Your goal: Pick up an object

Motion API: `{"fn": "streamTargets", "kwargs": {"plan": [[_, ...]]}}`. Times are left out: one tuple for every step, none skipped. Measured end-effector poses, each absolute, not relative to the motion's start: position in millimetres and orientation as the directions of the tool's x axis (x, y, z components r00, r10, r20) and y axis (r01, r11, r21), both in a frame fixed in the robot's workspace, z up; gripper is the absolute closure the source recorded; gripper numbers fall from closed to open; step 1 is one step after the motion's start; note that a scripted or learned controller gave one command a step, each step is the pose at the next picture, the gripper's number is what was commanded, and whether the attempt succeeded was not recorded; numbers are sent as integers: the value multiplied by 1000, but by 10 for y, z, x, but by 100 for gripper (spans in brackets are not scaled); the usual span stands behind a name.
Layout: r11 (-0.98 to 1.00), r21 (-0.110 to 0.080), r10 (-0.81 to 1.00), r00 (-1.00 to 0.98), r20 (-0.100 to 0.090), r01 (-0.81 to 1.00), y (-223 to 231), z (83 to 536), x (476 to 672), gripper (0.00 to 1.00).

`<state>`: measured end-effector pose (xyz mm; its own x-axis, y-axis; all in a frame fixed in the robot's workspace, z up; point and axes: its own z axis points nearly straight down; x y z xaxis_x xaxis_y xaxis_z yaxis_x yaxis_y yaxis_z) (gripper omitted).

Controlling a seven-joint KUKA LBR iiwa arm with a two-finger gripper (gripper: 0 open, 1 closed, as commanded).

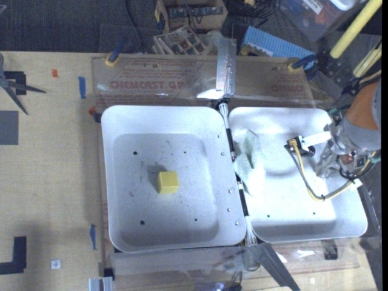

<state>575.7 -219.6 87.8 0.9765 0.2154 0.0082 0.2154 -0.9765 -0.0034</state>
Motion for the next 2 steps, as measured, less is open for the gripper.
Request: {"fn": "streamTargets", "kwargs": {"plan": [[-977,-3,215,977,-2,215,-2238,1435,4872,100],[-978,-3,210,978,-2,210,-2248,1529,4870,100]]}}
